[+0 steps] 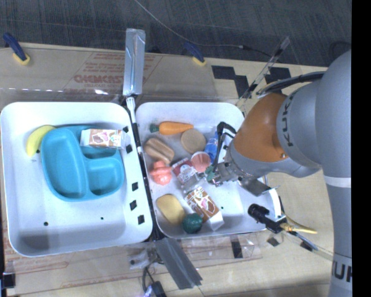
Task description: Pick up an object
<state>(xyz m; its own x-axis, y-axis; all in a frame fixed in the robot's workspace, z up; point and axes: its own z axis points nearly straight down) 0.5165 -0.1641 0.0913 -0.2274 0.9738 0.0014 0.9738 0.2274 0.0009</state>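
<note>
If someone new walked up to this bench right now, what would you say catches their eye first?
Probably the bright blue divided tray lying in the left bin, with a banana at its upper left and a small carton resting on its top edge. Next, the arm's orange band looming over the right bin, above a jumble of toy food: a carrot, a hot dog bun and more.

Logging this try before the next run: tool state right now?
Tool: low in the right bin among the toy food; the arm's wrist covers it, so open, closed or holding cannot be told.
</note>
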